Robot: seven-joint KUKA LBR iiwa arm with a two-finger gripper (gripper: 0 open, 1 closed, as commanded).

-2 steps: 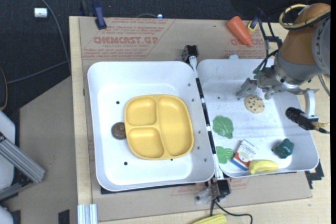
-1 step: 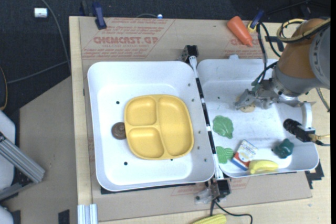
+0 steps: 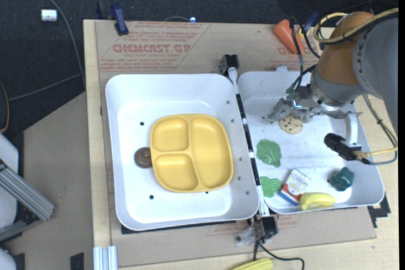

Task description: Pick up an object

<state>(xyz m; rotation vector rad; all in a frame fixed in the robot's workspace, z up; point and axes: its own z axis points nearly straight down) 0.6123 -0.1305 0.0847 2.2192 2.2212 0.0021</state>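
My gripper [image 3: 292, 109] hangs low over the far left part of the right bin [image 3: 373, 190], reaching in from the right. A speckled cookie [image 3: 292, 126] lies just below it, touching or nearly touching its tip. Nearer the front of the same bin lie two green leafy pieces [image 3: 269, 152] [image 3: 271, 185]. Beside them are a small white, red and blue box [image 3: 294, 185], a yellow banana [image 3: 316, 200] and a dark green lump [image 3: 342, 179]. I cannot see anything held in the gripper.
The left bin [image 3: 120, 136] holds a yellow divided plate [image 3: 190, 153] with a small brown disc [image 3: 143, 157] against its left side. An orange object [image 3: 285, 36] lies on the bench behind the right bin. A blue clamp [image 3: 118, 19] sits at the far left corner.
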